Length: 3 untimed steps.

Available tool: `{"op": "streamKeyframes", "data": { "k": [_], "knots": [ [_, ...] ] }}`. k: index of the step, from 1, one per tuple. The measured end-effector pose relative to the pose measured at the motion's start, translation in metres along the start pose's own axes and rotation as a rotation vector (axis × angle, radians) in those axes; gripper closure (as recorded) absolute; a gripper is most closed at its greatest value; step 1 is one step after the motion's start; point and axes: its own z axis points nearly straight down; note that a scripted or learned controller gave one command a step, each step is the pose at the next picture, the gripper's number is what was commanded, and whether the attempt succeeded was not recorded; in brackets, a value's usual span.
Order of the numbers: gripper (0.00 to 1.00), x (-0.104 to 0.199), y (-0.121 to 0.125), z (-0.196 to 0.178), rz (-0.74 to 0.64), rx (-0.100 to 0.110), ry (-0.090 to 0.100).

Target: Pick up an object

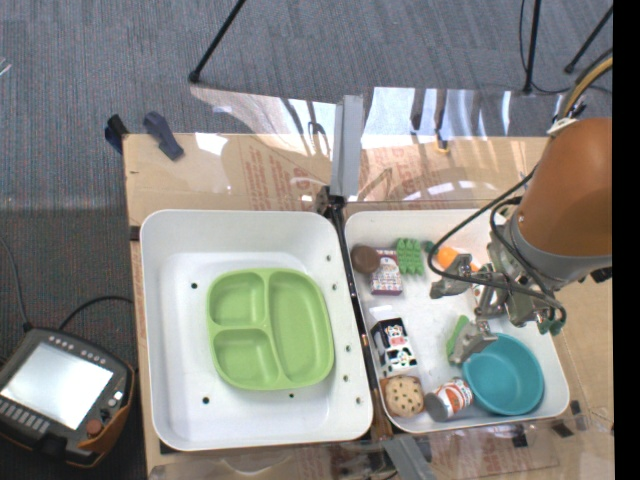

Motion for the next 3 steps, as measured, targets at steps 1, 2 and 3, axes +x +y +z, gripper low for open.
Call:
{"op": "streamKeyframes", "data": {
  "k": [1, 2, 3],
  "knots": [
    [0.00, -0.056, 0.000, 0.108, -0.072, -0.003, 0.013],
    [0.00, -0.015, -0.009, 0.148, 0.031, 0.003, -0.041],
    [0.00, -0.069, 0.001, 0.161, 0.292, 0.000, -0.002]
  ]
}}
